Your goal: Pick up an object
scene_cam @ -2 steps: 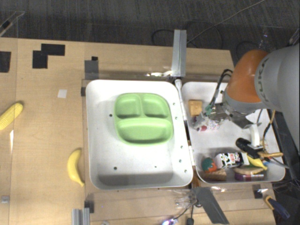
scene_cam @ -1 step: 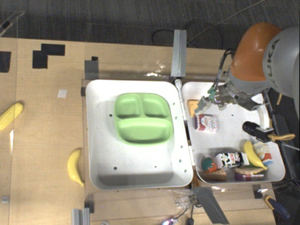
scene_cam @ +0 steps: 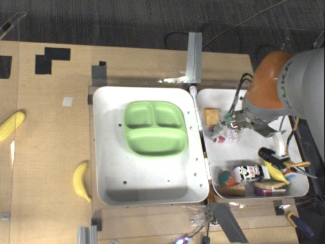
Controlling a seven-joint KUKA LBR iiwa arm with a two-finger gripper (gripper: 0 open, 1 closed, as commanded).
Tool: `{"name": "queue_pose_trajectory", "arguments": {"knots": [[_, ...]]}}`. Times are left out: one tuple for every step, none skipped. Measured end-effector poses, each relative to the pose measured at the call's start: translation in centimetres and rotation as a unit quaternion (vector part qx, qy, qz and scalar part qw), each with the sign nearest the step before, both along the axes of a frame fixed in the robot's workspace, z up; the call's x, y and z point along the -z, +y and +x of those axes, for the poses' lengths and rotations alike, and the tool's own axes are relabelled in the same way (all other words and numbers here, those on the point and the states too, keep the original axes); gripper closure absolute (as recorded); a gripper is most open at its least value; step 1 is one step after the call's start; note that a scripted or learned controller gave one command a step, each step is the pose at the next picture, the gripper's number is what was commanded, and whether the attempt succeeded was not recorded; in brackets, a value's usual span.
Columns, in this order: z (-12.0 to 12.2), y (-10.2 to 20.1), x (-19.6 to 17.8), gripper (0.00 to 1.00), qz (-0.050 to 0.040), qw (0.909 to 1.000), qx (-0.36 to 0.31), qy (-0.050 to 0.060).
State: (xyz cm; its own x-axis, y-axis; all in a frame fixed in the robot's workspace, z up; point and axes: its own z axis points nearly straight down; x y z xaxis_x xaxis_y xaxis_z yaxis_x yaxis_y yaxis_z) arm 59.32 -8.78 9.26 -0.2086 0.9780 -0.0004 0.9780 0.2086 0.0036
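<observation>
Nothing looks lifted yet: gripper (scene_cam: 227,124) sits low in the right bin (scene_cam: 303,189) near a small pinkish object (scene_cam: 223,135), grip state unclear.

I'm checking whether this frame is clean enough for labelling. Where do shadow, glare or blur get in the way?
Camera view: a soft shadow darkens the near floor of the left bin below the green plate; light glares off the metal post and the bin rims; the gripper and the toys heaped in the right bin are small and blurry, so the fingers can't be read.
</observation>
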Motion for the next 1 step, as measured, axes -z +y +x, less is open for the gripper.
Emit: {"name": "queue_pose_trajectory", "arguments": {"knots": [[0.17, 0.04, -0.82, 1.0, 0.0003, 1.0, 0.0, -0.001]]}}
